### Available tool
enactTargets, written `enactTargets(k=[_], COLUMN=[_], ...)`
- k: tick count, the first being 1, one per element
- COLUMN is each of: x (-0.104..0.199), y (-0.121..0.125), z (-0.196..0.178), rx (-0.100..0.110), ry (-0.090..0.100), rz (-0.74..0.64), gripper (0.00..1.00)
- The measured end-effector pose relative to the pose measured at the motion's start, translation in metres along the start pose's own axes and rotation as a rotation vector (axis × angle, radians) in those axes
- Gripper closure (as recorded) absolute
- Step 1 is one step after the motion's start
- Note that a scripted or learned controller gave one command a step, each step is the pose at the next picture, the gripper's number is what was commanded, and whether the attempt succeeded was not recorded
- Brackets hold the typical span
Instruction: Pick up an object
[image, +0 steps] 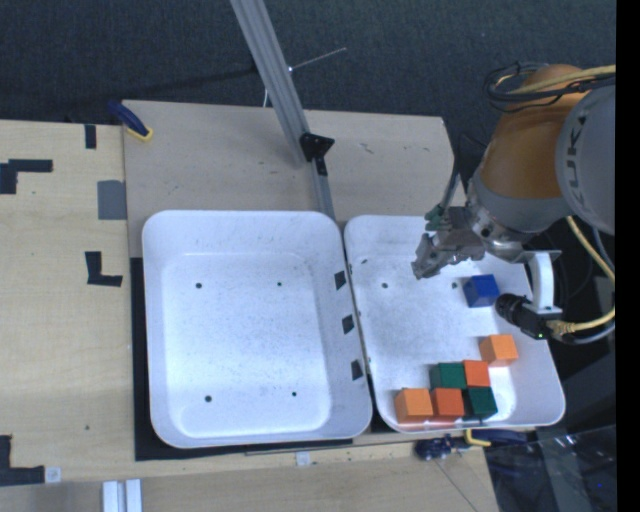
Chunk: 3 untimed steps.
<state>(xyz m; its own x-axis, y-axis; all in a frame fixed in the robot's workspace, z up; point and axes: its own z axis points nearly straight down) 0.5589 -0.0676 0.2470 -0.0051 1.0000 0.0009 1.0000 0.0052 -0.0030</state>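
The jaws of the gripper (430, 262) could not be read from this slanted overhead view: the dark finger assembly showed as one blurred mass over the bare floor of the right bin (400, 310), and whether it was spread or closed I cannot tell. No object showed in it.

In the camera view, the arm (535, 150) reached in from the right, its orange band above the wrist, with the gripper hanging over the upper part of the right bin. The nearest candidate was a blue block (481, 290), lying by itself just to the right of and slightly below the gripper, apart from it. An orange block (498, 348) lay lower, near the bin's right wall. Along the bottom edge sat a tight cluster (450, 392) of orange, green and red blocks, touching one another. The left bin (240, 330) lay alongside.

As a judgement, the step in hand was choosing and approaching a target. The blue block looked the best choice, since it stood free on all sides and left room for both fingers. Doing it well would call for centring over the block, squaring the fingers to its faces and descending straight. The packed cluster seemed riskier, because a finger could land on a neighbour.
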Motion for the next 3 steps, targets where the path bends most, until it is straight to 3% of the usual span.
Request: enactTargets(k=[3], x=[0.148], y=[-0.006], z=[0.026], rx=[-0.001], ry=[0.000], rz=[-0.002], gripper=[1.00])
